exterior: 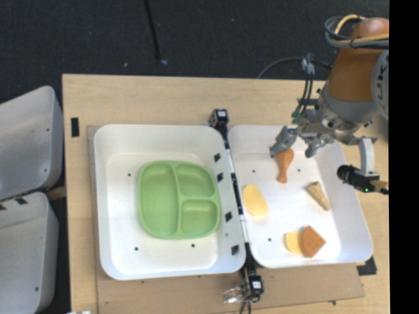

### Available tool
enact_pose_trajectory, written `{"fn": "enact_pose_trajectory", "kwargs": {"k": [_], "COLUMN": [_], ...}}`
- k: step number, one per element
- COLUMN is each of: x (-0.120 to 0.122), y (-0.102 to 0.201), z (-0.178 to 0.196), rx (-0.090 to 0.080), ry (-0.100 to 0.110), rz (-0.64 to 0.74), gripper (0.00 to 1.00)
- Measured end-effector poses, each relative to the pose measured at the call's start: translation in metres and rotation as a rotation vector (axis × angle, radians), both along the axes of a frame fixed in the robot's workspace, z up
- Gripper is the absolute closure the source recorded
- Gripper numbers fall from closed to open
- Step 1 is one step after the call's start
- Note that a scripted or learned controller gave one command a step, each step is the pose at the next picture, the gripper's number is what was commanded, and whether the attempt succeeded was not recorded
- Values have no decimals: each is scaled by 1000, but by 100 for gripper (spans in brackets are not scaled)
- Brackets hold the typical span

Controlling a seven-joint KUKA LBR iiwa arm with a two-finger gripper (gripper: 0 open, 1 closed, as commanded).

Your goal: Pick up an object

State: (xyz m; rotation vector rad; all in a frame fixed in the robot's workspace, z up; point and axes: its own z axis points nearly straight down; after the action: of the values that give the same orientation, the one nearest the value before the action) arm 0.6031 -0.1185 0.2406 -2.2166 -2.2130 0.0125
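Observation:
My gripper hangs over the back part of the right bin, its two fingers spread apart and open. An orange-brown drumstick lies on the bin floor just under and in front of the left fingertip; nothing sits between the fingers. Further forward in the same bin are a yellow oval piece, a tan wedge, and an orange square piece resting against a small yellow slice.
The left bin holds a green divided plate. A ridge with black clips separates the bins. The arm's orange band and cables rise at the right. Bare wooden bench surrounds the bins.

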Motion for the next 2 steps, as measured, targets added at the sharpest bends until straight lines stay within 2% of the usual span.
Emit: {"fn": "enact_pose_trajectory", "kwargs": {"k": [1,2], "x": [2,2], "y": [0,-6], "z": [7,-36], "rx": [-1,-3], "ry": [-13,-9], "rz": [2,1], "gripper": [0,0]}}
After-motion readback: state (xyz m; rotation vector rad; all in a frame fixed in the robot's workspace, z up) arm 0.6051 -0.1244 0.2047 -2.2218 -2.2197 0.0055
